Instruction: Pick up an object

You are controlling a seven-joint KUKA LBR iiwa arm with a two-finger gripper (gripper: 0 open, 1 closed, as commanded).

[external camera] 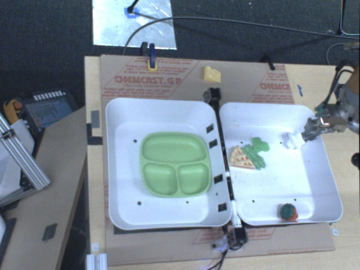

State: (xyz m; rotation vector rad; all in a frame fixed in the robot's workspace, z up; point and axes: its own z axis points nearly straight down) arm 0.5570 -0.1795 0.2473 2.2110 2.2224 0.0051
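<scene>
White, a small crumpled object [291,141] lies in the right bin [323,176] near its far right wall, just left of the jaws [311,130], which hang at the rim; their spread cannot be told. Green leafy toy [259,151] and waffle piece [242,157] lie mid-bin; a green tray [171,163] occupies the left bin [121,151].

A divided plate [173,164] lies in the left bin [121,151], while the right bin [320,179] holds a waffle piece [241,158] beside a leafy toy [259,151], and a small ball [288,211] near its front edge.
</scene>
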